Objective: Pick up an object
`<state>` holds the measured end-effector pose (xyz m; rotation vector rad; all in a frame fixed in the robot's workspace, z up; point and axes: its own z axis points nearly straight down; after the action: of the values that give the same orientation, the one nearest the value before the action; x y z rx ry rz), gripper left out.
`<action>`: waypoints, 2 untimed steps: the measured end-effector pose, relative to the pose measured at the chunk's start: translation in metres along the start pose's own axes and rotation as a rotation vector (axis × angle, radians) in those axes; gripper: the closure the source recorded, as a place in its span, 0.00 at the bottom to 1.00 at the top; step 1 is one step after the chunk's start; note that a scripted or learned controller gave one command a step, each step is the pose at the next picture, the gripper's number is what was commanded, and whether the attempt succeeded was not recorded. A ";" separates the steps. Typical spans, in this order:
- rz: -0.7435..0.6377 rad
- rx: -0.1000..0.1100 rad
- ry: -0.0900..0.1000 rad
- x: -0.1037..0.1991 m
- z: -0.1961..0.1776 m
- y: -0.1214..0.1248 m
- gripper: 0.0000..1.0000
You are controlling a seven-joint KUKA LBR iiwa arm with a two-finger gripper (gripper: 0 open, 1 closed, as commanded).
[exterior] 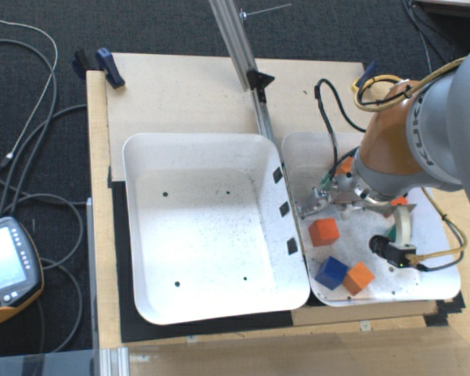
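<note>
Orange cube (323, 231), seemingly light and stiff, best pinched across flat sides; lay just below gripper (319, 200), finger state impossible to tell.

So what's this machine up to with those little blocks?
The grey and orange robot arm reaches into the right bin, trying to pick something up. Its gripper hangs just above a red-orange block. A blue block and a smaller orange block lie near the bin's front edge. Nothing looks lifted yet. The left bin sits beside it.
</note>
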<state>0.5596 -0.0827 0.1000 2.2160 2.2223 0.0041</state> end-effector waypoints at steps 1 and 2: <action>0.005 0.010 0.003 -0.001 0.001 -0.044 0.00; 0.003 0.004 0.002 -0.001 -0.010 -0.041 1.00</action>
<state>0.5184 -0.0833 0.1100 2.2224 2.2227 0.0019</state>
